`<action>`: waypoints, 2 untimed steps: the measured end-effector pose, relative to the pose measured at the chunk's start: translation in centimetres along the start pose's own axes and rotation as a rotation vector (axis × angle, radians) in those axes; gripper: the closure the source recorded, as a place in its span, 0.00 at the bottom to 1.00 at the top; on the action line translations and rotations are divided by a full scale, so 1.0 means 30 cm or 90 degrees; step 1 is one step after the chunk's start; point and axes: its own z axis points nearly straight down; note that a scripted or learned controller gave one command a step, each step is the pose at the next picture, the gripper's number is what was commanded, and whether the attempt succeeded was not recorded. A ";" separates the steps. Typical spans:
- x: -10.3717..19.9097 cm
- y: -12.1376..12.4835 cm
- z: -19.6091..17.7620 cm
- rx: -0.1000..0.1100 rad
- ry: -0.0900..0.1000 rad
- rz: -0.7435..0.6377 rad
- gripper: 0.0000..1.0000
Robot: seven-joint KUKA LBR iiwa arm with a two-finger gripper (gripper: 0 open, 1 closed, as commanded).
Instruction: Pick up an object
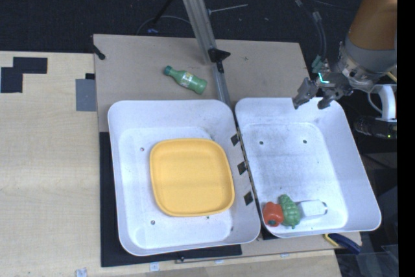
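Red tomato [273, 213], green toy [290, 211] and white piece [312, 208] lie touching in right bin's [343, 159] near corner. Yellow plate [191, 176] sits flat in left bin [126, 159]. Green bottle [185, 80], label unreadable, lies on surface [259, 68]. Hand [312, 99] hovers over right bin's far rim, fingers spread, grasping nothing.

Yellow square plastic plate [191, 176] seen in left white shallow bin [123, 139]. Red round toy [272, 213], green knobbly toy [290, 211], white small block [312, 208] seen in right white bin [350, 159]. Green plastic bottle [185, 79], pale-labelled, on tan board [259, 68].
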 end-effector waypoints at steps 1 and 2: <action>0.000 0.000 0.000 0.000 0.000 0.000 0.00; -0.031 -0.008 0.168 0.003 0.000 0.000 0.00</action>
